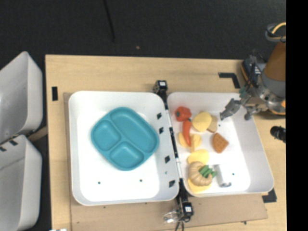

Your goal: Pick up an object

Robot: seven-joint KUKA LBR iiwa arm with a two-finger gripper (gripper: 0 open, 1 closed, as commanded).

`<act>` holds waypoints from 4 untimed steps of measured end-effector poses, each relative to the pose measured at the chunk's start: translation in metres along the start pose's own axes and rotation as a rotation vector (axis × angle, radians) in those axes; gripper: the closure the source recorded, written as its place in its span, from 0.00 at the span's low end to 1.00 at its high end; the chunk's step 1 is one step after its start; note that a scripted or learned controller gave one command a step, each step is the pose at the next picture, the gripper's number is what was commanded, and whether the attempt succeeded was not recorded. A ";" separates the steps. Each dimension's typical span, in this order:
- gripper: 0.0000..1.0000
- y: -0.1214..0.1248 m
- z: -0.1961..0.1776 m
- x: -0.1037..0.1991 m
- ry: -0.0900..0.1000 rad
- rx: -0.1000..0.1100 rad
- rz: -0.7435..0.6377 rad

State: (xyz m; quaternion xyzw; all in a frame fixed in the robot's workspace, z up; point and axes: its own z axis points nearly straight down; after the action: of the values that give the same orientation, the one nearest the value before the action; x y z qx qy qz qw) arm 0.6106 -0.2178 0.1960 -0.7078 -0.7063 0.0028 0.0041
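The right bin (pixel 255 162) holds several toy foods: a red tomato (pixel 182 113), an orange carrot (pixel 186 128), a yellow lemon-like piece (pixel 202 121), a brown-orange wedge (pixel 220 143), a tan bread roll (pixel 195 173) with a green piece (pixel 207 171) on it, and a small grey object (pixel 222 176). My gripper (pixel 239 110) hangs over the bin's upper right part, to the right of the lemon-like piece. Its fingers are spread open with nothing between them.
A blue divided plate (pixel 125 137) lies in the left bin (pixel 82 177). More yellow pieces (pixel 198 156) sit near the divider between the bins. The arm's orange band (pixel 276 64) is at the right edge. White boxes (pixel 17 100) stand left of the bench.
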 end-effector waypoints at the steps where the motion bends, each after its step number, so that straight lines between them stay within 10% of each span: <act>1: 0.00 0.002 -0.006 0.000 -0.002 -0.009 -0.003; 3: 0.00 -0.008 0.100 -0.003 -0.002 -0.005 0.000; 4: 1.00 -0.007 0.088 -0.004 -0.004 -0.009 -0.001</act>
State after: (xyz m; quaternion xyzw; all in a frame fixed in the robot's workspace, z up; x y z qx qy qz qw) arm 0.6028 -0.2219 0.1080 -0.7075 -0.7067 0.0010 -0.0002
